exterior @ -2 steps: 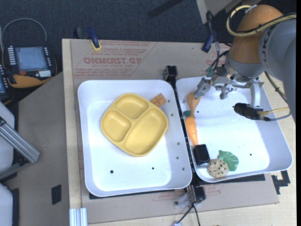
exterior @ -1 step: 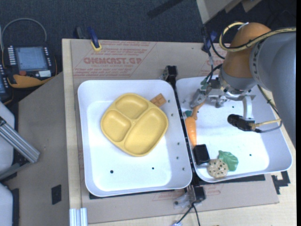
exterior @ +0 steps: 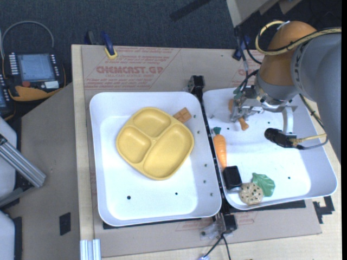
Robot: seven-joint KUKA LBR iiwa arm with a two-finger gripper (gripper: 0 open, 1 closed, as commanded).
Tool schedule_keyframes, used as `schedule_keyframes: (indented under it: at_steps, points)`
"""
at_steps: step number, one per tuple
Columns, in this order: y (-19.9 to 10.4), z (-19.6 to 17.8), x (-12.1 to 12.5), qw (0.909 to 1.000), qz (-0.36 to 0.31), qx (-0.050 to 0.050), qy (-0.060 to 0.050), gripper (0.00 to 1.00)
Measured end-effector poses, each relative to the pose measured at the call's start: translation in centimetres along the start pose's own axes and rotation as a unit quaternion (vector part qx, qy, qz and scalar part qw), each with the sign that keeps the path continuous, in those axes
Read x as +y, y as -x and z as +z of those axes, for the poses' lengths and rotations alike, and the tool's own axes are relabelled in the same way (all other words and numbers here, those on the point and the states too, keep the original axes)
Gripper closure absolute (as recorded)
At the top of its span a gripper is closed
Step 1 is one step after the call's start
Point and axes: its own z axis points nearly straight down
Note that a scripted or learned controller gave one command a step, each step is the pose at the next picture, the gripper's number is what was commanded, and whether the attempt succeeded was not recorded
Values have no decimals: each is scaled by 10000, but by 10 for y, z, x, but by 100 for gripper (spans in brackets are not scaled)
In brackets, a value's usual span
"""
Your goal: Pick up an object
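Left bin (exterior: pixel 103 161) holds a yellow divided plate (exterior: pixel 155 143); right bin (exterior: pixel 314 172) holds carrot (exterior: pixel 219 149), cookie (exterior: pixel 250 193); pincer (exterior: pixel 242 112) state unclear

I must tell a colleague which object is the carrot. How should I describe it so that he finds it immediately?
Look at the right white bin, along its left wall beside the divider between the two bins. The carrot lies there lengthwise, its green tip pointing away from the camera. It is the only long orange thing; the black block just below it is dark and square.
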Motion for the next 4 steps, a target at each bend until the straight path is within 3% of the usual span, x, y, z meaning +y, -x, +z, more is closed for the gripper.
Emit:
schedule_keyframes:
  at_steps: [3,4]
  points:
    - [5,-143,1,10000,-7,0,0,100]
    - [-47,-132,-25,10000,-16,12,-43,100]
